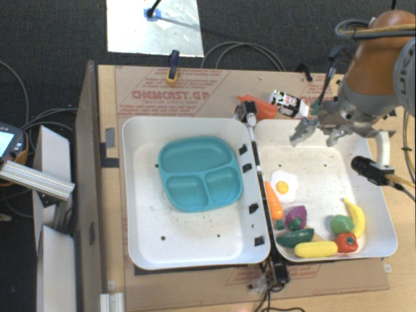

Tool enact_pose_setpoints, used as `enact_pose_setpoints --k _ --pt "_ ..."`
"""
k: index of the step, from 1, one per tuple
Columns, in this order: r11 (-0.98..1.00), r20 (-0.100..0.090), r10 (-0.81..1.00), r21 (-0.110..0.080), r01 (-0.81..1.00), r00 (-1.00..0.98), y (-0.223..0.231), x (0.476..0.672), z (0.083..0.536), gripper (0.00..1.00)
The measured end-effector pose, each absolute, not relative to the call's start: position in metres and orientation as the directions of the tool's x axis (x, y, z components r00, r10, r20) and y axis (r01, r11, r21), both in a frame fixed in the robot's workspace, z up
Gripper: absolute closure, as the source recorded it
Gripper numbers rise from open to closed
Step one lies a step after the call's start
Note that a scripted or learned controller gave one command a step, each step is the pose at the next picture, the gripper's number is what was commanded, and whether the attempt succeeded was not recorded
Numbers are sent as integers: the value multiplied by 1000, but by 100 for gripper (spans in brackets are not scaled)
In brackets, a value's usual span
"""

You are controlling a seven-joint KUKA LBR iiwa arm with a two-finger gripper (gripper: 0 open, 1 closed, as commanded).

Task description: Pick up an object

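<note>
My gripper (318, 136) hangs over the far end of the right bin (325, 161), fingers spread open and nothing between them. Toy foods lie nearer the front of that bin. A fried egg (284, 186) is closest to the gripper, with a carrot (273, 201) along the left wall. In front of them are a purple vegetable (296, 214), a green cucumber (296, 236) and a corn cob (316, 249). A tomato (346, 242), a green pepper (340, 224) and a banana (356, 217) sit at the front right.
The left bin (146, 194) holds a teal divided plate (200, 173). Black clips (251, 168) run along the seam between the bins. An orange tool (257, 106) and a black-and-white item (286, 101) lie behind the bins. A black fitting (369, 169) sticks out over the right rim.
</note>
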State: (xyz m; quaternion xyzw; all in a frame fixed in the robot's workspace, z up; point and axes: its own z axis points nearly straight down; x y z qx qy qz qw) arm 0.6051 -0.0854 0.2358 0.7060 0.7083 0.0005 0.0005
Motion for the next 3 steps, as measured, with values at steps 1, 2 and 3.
enact_pose_setpoints --k 1,2,3 --pt "-2 2 1000 -10 1000 2 -100 533 163 0" --pt "1 1 1000 -3 1000 -1 -94 538 111 0" --pt "-3 -6 1000 8 1000 3 -192 602 84 0"
